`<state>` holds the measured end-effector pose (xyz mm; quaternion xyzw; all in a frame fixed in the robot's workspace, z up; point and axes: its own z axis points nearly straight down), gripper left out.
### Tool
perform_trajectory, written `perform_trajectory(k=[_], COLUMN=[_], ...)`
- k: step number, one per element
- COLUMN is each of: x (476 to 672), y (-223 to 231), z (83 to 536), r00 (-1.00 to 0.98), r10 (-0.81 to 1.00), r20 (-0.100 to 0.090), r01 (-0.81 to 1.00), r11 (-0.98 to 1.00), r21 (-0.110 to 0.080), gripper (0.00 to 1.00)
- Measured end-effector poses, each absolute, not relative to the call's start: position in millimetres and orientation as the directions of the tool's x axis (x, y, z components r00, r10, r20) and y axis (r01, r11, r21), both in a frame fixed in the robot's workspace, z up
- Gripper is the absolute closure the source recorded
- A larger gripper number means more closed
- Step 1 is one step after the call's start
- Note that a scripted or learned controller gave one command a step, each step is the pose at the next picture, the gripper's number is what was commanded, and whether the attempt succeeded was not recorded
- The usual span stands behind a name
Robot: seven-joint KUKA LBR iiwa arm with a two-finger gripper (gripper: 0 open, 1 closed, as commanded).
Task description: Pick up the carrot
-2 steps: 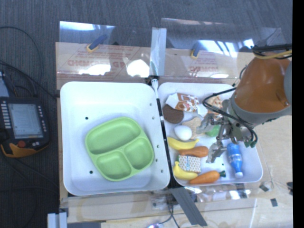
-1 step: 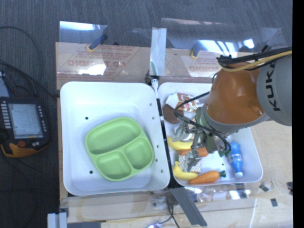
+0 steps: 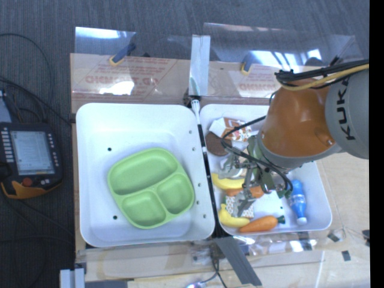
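Far left, a black handheld control pendant with a pale screen [image 3: 29, 156] is lying on the dark floor, cable trailing up. The left shallow white plastic bin [image 3: 96, 125] is holding a light green three-compartment plastic tray [image 3: 151, 187], sitting toward the bin's front right. The right shallow white bin [image 3: 321, 212] is crowded. A brown round item [image 3: 215, 143] is lying by the dividing wall, with a printed packet just behind it. A yellow banana [image 3: 225, 182] is lying mid-bin, a second yellow banana [image 3: 233, 218] nearer the front. The orange tapered carrot with a green stem end [image 3: 260, 224] is lying along the front wall, just right of that second banana, not gripped. The metal two-finger gripper [image 3: 247, 195] is hanging just above the carrot, over the bananas; finger spacing cannot be told. A blue plastic bottle with a white cap [image 3: 298, 201] is lying right of the carrot. The grey arm with its orange band [image 3: 300, 125] is reaching in from the right.
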<state>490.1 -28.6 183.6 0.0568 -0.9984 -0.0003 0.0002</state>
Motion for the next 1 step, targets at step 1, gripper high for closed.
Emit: perform_trajectory(k=[1], x=[498.3], y=[-104.0], z=[106.1], r00=[-0.883], r10=[-0.468], r20=[-0.011], r01=[-0.468], r11=[0.884], r21=[-0.007], gripper=[0.0])
